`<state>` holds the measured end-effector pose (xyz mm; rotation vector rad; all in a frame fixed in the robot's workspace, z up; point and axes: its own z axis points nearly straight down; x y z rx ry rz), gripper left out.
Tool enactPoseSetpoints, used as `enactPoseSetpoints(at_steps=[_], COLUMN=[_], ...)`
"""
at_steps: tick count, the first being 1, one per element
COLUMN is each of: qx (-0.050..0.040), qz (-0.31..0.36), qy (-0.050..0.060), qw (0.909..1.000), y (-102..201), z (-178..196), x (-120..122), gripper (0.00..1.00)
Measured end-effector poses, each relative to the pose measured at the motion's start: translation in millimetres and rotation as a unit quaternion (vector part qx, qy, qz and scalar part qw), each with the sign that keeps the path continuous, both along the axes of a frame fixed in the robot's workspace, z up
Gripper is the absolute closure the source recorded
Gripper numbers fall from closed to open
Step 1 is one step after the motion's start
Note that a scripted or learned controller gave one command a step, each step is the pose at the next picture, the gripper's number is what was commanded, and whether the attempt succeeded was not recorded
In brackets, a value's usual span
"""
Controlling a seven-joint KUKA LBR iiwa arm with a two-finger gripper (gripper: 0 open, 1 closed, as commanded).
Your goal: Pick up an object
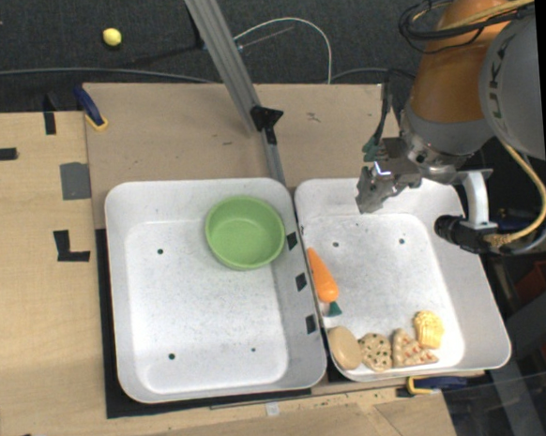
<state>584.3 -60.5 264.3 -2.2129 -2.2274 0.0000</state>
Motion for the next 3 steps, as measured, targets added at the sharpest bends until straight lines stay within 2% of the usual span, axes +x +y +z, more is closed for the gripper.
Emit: enactPoseSetpoints(at_steps=[2,3], qx=[-0.0002,0.0003], qz=[0.0,0.0], qy=[0.001,-0.001], qw=[1.0,1.0], y=[96,150], z=[-33,-25], x=[37,49], gripper=[1.0,1.0])
